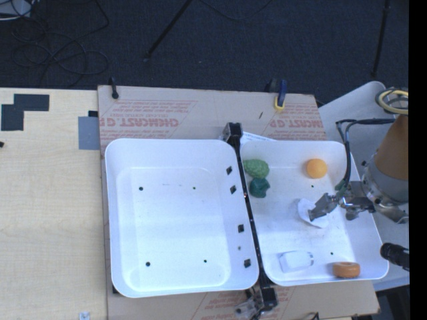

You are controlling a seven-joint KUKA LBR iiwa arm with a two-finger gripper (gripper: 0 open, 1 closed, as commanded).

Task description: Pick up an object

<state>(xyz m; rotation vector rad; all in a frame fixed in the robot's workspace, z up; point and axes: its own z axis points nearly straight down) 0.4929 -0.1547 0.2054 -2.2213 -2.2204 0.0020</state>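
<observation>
We are lowering the claw (320, 209), spread state unclear, squarely over the white piece (311, 213) just beneath it before pinching.

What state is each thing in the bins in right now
Orange ball: lying loose in the right bin.
Green lump: resting against the darker teal lump.
White cup: tipped, at the gripper.
Orange ring: lying flat.
</observation>
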